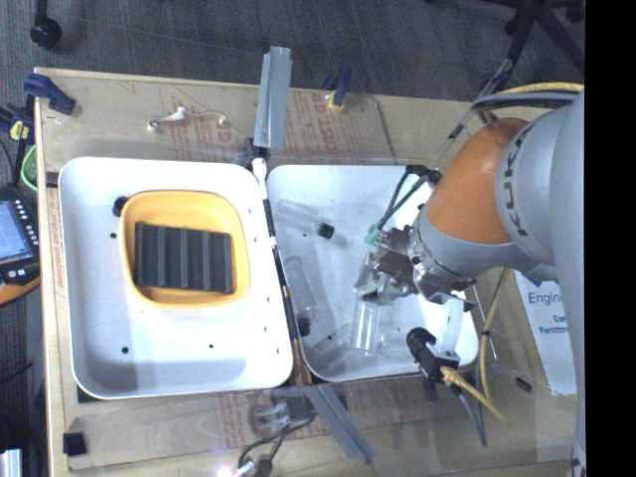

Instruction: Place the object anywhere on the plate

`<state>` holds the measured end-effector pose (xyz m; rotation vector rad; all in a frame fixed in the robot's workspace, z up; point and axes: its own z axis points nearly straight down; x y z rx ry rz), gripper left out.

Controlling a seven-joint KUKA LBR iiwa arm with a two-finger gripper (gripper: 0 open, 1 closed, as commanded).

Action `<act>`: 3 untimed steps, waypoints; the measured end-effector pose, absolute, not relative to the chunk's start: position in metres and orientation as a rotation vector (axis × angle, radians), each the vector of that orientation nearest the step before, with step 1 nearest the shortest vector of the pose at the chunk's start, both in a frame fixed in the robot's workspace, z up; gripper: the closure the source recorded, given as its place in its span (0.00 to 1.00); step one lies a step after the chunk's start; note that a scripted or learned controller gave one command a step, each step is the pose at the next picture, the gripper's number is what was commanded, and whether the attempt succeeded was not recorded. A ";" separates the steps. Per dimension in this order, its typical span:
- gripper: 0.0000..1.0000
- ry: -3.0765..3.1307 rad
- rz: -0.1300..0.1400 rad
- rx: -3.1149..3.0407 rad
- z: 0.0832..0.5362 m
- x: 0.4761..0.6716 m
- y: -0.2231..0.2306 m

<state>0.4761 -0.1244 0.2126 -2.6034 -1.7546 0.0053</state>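
A yellow square plate (pixel 179 207) lies in the left bin (pixel 89 266), and a dark grey ridged block (pixel 185 257) rests on it. In the right bin (pixel 338 192), a clear plastic cup (pixel 367 328) lies near the front wall. My gripper (pixel 383 278) hangs low just above the cup's upper end, and the wrist hides where they meet. A clear tube-like piece (pixel 300 288) lies by the bin's left wall. Toward the back sits a small black piece (pixel 325 231).
The arm's orange band (pixel 475 192) and grey body cover the right bin's right side. Cables and a yellow hose (pixel 475 391) trail near the front right. A metal bar (pixel 270 97) stands behind the bins. Papers (pixel 547 326) lie at the right.
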 end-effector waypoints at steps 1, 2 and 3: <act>1.00 -1.862 0.003 -2.527 0.296 0.528 -0.062; 1.00 -2.252 0.007 -2.182 0.224 0.558 0.015; 0.00 -2.253 0.007 -2.182 0.224 0.559 0.015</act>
